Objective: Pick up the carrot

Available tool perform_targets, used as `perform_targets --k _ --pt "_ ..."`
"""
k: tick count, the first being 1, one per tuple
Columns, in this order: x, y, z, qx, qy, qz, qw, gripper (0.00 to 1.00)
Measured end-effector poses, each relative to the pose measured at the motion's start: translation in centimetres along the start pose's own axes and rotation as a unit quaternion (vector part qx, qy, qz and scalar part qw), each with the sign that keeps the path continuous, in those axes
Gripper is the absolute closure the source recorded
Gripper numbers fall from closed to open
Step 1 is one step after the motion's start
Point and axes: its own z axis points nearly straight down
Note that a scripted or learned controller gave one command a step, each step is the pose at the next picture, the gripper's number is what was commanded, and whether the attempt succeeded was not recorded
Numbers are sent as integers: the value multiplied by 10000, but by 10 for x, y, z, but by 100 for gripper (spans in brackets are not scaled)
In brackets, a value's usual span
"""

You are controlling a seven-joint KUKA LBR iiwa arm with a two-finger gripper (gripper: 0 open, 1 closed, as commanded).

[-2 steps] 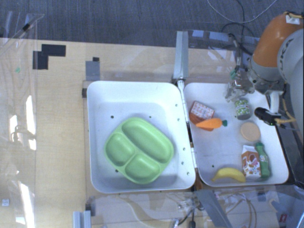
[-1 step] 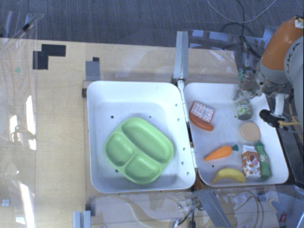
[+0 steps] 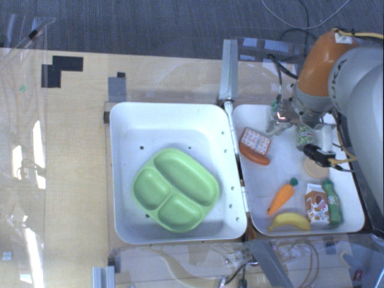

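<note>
The carrot (image 3: 281, 198), orange with a green top, lies slanted in the lower middle of the right bin (image 3: 354, 221), just above a banana (image 3: 290, 222). My gripper (image 3: 279, 120) hangs at the far end of that bin, below the arm's orange band (image 3: 318, 65). It is well apart from the carrot, up and slightly right of a red sausage (image 3: 254, 156). Nothing shows in its grasp.
Around the carrot lie a patterned box (image 3: 255, 141), a juice carton (image 3: 316, 206), a green bottle (image 3: 332, 203), a beige disc (image 3: 314, 167) and a green-white item (image 3: 304, 135). The left bin (image 3: 123, 125) holds a green divided plate (image 3: 175, 189).
</note>
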Motion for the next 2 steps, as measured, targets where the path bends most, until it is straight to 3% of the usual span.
perform_targets --k 1,2 --pt "-51 -3 -48 -22 -14 -605 9982 100" --pt "-51 -3 -47 -21 -14 -605 9982 0"
